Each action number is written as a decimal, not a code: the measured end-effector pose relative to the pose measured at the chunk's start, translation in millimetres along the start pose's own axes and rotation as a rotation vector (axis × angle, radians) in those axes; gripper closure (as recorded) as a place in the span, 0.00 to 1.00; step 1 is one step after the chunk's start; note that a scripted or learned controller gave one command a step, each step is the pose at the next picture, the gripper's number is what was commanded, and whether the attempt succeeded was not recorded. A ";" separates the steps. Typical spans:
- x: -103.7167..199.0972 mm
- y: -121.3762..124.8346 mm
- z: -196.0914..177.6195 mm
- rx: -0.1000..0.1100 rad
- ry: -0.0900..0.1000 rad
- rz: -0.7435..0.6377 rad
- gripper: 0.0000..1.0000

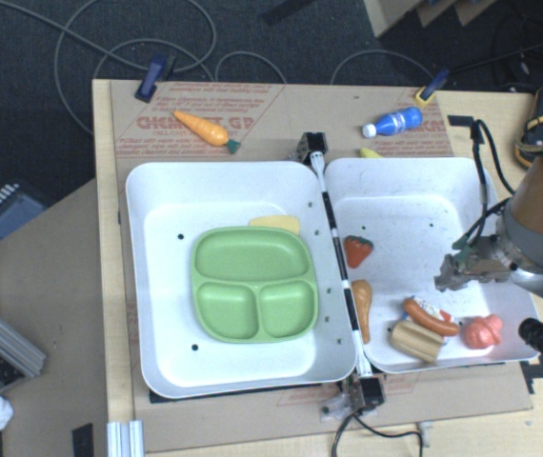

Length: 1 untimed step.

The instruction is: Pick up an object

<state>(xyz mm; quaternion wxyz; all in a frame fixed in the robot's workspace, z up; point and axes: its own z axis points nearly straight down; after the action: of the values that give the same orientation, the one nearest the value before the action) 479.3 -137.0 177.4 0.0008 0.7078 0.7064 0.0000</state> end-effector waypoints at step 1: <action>29.1 108.9 9.6 0.000 0.001 -0.003 1.00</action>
<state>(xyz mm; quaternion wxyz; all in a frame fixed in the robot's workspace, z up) 588.3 -108.0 167.9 0.0003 0.7066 0.7076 0.0005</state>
